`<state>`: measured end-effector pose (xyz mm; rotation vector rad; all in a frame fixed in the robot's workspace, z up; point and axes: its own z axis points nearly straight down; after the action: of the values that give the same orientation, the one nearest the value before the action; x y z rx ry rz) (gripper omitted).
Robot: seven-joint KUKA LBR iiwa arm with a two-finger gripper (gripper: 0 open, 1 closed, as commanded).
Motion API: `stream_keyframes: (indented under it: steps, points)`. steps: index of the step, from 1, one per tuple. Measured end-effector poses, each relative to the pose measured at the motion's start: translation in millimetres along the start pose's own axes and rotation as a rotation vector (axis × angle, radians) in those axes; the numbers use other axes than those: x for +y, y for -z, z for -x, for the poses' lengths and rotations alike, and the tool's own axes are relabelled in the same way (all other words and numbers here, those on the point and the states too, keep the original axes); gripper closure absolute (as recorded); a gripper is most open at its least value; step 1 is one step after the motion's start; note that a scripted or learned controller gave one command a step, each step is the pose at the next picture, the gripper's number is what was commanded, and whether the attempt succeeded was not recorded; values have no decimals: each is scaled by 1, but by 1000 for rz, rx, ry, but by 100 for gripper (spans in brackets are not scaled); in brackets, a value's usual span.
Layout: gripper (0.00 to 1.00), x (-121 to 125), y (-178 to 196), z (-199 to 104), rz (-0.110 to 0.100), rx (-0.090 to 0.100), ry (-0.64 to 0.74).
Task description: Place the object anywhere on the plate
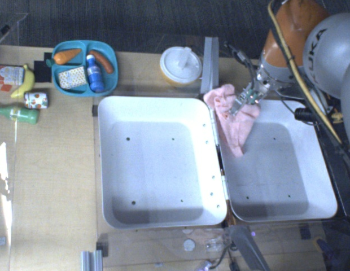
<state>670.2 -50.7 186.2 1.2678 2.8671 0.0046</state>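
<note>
- Broadly, the wooden bench [51, 196] carries two shallow white plastic bins side by side; the left bin [158, 162] has a bare floor from wall to wall, leaving open room across its whole width.
- The right bin [282, 174] is bare over its lower and right floor; its upper left corner is covered.
- The grey arm with the orange band [310, 33] comes in from the upper right and crosses that bin's upper right edge.
- The crumpled pink cloth [234, 123] hangs over the upper left rim of the right bin, beside the divider between the bins, its lower end trailing onto that bin's floor.
- The blue divided plastic plate [110, 58] sits on the bench above the left bin's upper left corner, well apart from the cloth; toy food lies in its compartments.
- A white round lidded tub [180, 65] stands just above the left bin's upper edge.
- The two-finger gripper [245, 99] sits on the upper part of the cloth; I cannot tell whether it is open or closed, or whether it grips the fabric.
- A yellow toy banana [25, 82] lies near the bench's left edge.
</note>
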Motion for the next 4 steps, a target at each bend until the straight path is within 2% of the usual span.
stream_keyframes:
  steps: [1,3,4]
  points:
    - [100,3,40,0,0,0,6]
    - [100,-2,35,-110,1,4,808]
    - [100,1,29,-156,1,4,836]
